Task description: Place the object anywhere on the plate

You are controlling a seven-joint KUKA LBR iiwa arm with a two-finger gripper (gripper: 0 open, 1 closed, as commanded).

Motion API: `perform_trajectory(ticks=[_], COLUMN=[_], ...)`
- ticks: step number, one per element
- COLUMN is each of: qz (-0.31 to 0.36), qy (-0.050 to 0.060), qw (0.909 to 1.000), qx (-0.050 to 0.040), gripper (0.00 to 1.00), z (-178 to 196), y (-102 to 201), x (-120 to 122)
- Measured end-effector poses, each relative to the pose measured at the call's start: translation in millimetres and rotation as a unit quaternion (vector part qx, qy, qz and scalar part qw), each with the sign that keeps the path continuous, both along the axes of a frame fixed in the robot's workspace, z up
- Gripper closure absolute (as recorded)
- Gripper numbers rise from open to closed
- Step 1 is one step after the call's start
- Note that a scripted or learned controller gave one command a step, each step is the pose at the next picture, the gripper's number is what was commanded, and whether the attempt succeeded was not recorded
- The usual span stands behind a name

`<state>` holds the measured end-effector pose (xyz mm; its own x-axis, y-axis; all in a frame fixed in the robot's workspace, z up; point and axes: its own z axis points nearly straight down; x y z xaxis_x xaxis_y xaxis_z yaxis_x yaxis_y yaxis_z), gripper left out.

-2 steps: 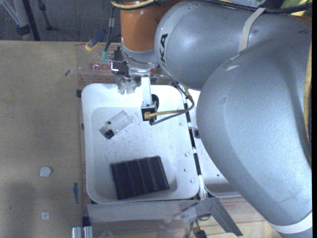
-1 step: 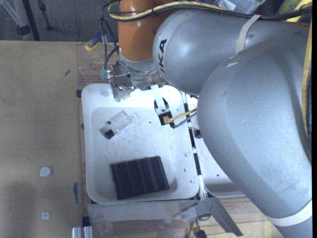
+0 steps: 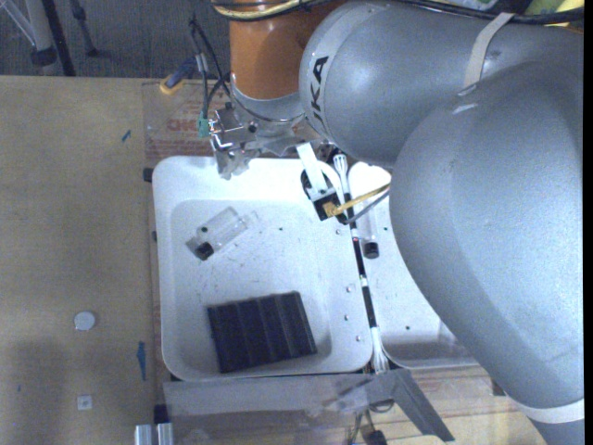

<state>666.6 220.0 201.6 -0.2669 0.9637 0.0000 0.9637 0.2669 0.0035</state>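
From the overhead camera, my tool (image 3: 230, 156) hangs over the far edge of the left bin (image 3: 176, 248); I cannot tell its state. A clear plastic object (image 3: 215, 231) lies near the bin's far left corner, a dark ribbed plate (image 3: 261, 331) near its front edge. The tan bench (image 3: 65, 230) stretches left; grey carpet (image 3: 120, 17) lies beyond.

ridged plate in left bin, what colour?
Black, with lengthwise ridges; clearest in the camera view.

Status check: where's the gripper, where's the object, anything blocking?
Gripper over left bin's far edge, holding nothing seen. Clear object lies in left bin, apart from dark ridged plate. Path between them open.
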Motion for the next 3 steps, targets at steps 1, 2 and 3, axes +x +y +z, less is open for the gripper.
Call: perform_trajectory(ticks=[1, 2, 3], qz=[0.127, 0.228, 0.226], qy=[0.003, 0.002, 0.0], qw=[0.9919, 0.9736, 0.9741], qx=[-0.0003, -0.0002, 0.0018], gripper=[1.0, 1.0, 1.0], z=[-22.0, -59.6, -48.2], y=[-0.9, -2.5, -2.9], x=[-0.5, -0.4, 1.1])
